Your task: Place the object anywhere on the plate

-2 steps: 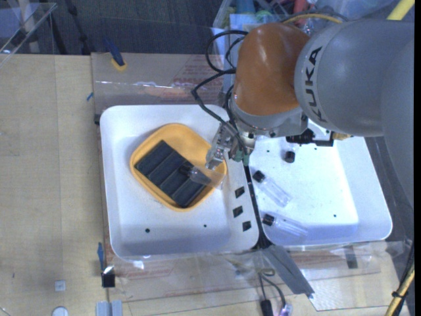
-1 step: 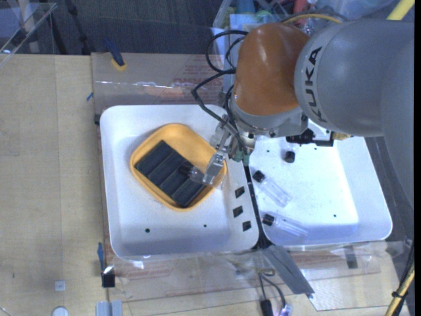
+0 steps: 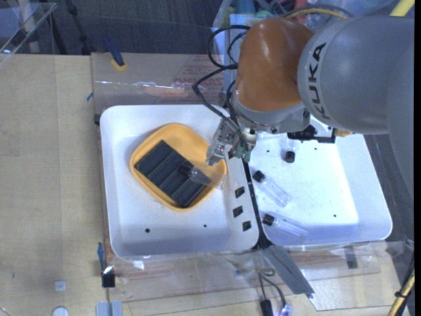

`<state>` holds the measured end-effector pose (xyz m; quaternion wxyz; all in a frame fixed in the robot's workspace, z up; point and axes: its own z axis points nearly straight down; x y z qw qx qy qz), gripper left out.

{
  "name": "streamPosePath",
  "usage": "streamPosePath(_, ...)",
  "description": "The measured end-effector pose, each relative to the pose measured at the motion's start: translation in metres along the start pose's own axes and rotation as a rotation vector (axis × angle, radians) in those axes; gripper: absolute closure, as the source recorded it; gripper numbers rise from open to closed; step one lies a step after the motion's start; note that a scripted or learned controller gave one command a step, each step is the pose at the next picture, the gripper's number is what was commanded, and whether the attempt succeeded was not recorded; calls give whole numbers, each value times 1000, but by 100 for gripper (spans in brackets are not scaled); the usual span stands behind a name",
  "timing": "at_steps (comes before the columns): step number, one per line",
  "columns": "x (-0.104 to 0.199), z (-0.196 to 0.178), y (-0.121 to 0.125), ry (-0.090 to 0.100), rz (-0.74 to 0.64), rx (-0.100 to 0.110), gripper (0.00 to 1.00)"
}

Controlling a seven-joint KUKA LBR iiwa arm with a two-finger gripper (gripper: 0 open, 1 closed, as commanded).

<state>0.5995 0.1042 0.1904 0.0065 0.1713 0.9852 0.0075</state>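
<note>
A: So, where does the arm [image 3: 309,64] stand?

B: It reaches in from the right, and the gripper [image 3: 219,151] hangs over the right edge of the yellow plate [image 3: 150,145], which lies in the left bin [image 3: 131,229]. The plate carries a dark ribbed insert [image 3: 168,170] across its middle.

A: And the object?

B: There is a small clear piece [image 3: 197,174] lying on the dark insert, just below the gripper's tips. I take that to be the task's thing. It is transparent and hard to make out, so I would not swear to its shape.

A: Is the gripper holding it?

B: I see nothing between the fingers, and the piece appears to rest on the insert, a little apart from the tips. Whether the fingers are spread or closed, I cannot tell; they are too small and seen end-on.

A: Why hover there?

B: My guess is that the plate's rim is the nearest reach from the right, so a drop near that edge makes sense. If the piece is the object, the placing looks done.

A: Anything in the right bin [image 3: 368,209]?

B: Two clear plastic pieces [image 3: 276,193] and a small dark bit [image 3: 289,155], well apart from the plate.
</note>
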Motion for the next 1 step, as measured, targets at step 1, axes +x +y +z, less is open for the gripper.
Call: streamPosePath(1,0,0,0,0,0,0,0)
